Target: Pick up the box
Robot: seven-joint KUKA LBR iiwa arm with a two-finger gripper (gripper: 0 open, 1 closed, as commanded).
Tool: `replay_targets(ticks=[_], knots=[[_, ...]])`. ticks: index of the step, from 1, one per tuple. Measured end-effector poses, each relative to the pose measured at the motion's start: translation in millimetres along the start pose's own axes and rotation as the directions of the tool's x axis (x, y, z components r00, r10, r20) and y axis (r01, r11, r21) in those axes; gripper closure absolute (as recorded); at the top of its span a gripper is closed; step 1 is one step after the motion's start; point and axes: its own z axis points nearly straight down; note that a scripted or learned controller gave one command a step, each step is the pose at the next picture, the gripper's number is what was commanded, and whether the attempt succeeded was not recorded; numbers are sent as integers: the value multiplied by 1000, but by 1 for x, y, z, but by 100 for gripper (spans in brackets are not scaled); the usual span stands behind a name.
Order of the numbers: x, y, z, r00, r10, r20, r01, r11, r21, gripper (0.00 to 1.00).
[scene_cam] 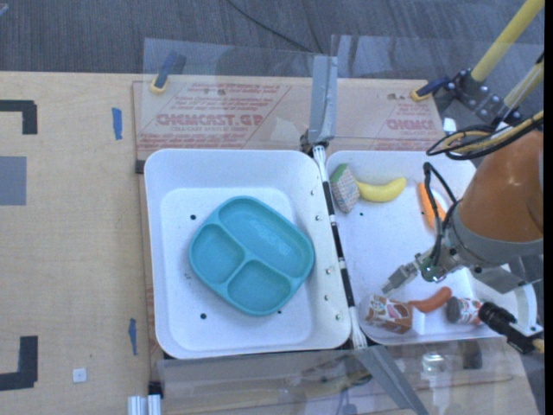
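Two white bins: the left bin holds one blue divided plate. Right of that plate, the right bin holds one banana, one carrot, one sausage and one box.

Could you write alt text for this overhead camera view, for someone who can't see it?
A grey and orange robot arm's pincer hovers over the right bin, above a small box among toy foods, including a banana. The left bin holds a blue divided plate.

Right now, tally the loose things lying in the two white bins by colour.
Blue: 1, the blue three-compartment plastic plate
Yellow: 1, the yellow toy banana
Orange: 2, the orange carrot-shaped stick and the orange sausage-shaped toy
Mixed print: 2, the small printed box and the green-and-grey packet
Total: 6
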Motion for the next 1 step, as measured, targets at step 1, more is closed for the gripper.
replay_targets(ticks=[1], knots=[[-75,-32,34,998,-68,3,68,998,-2,0]])
